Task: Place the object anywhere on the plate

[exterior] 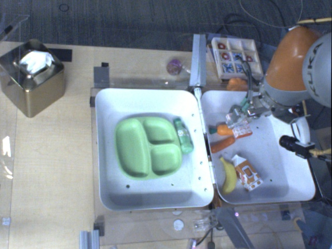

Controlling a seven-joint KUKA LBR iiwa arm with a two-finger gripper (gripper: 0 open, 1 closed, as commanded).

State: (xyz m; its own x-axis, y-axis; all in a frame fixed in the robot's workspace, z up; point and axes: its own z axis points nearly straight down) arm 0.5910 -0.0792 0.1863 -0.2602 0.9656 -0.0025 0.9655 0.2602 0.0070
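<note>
A green divided plate point(148, 147) lies in the left bin point(109, 191). A small green bottle point(183, 135) rests along the plate's right edge. My gripper point(237, 116) hangs over the upper left part of the right bin point(290, 188), just above and right of an orange carrot point(224, 130). A small orange-and-white packet point(242, 132) lies right under the gripper. I cannot make out anything held in it.
In the right bin, a reddish-orange strip point(220, 144) lies below the carrot, and a banana point(228, 175) sits beside a small orange carton point(248, 174). A brass box point(32, 84) stands at the far left. A picture card point(234, 57) lies behind the bins.
</note>
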